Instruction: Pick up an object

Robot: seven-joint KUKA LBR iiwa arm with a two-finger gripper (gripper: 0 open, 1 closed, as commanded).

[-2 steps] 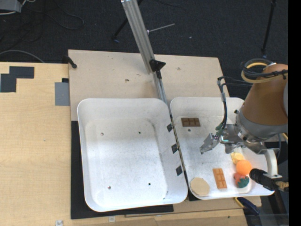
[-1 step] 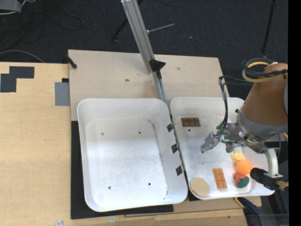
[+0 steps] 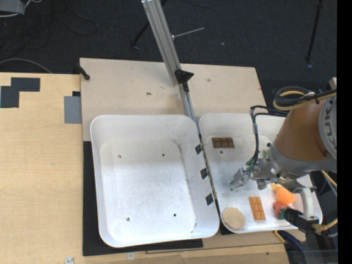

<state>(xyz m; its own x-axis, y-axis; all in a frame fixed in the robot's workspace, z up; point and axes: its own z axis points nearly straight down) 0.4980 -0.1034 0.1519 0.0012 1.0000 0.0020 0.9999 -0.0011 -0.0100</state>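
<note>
Orange rectangular block (image 3: 256, 208) lies in the right bin (image 3: 234, 131), near its front edge, long axis running front-to-back w/ slight tilt. Gripper (image 3: 237, 181) hovers just up-left of it, over bare bin floor; nothing between its tips, but can't tell if spread or closed. Other candidates: brown chocolate-like bar (image 3: 223, 143) well behind, tan round disc (image 3: 234, 218) at front, orange lump (image 3: 282, 194) to the right. No legible writing on objects.
</note>
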